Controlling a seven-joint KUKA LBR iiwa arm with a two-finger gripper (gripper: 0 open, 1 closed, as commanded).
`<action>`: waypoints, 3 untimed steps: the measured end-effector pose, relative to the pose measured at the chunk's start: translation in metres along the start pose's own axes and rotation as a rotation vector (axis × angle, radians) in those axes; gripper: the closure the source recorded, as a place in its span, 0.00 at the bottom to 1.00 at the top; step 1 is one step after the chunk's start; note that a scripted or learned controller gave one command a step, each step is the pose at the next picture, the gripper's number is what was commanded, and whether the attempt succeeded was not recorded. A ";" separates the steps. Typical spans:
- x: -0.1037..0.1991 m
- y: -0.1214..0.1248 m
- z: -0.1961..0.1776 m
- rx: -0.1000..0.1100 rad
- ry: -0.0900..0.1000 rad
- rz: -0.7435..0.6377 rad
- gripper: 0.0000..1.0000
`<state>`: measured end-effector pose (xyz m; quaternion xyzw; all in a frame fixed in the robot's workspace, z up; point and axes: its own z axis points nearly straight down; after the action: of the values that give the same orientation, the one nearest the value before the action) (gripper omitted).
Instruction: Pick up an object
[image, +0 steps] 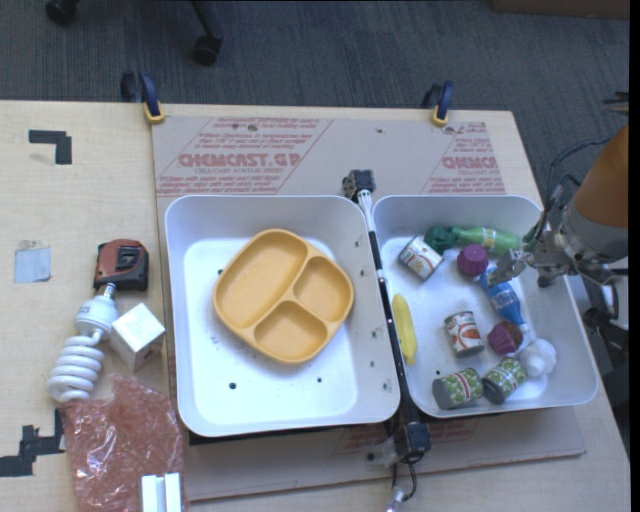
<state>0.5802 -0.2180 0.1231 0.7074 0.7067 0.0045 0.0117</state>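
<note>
We're mid-approach: gripper (522, 262) hangs over right bin (570, 395) w/ nothing visibly held, opening can't tell; next, drop onto blue bottle (504, 300).

Wooden bench (70, 110) bearing two white bins (200, 400), tape measure (122, 265), spiral bulb (82, 352), white cube (138, 333), pink bag (120, 440).

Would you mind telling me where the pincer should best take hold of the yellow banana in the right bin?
Probably mid-length, from straight above, fingers across its narrow width. The banana lies flat along the right bin's left wall, so that wall may crowd one finger.
</note>
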 end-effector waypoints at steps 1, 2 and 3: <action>0.024 0.005 0.030 0.022 0.009 -0.003 0.00; 0.023 0.006 0.020 0.021 0.008 -0.002 1.00; 0.096 -0.013 -0.066 0.022 0.009 -0.002 1.00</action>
<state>0.5662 -0.1217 0.1882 0.7067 0.7075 0.0000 0.0006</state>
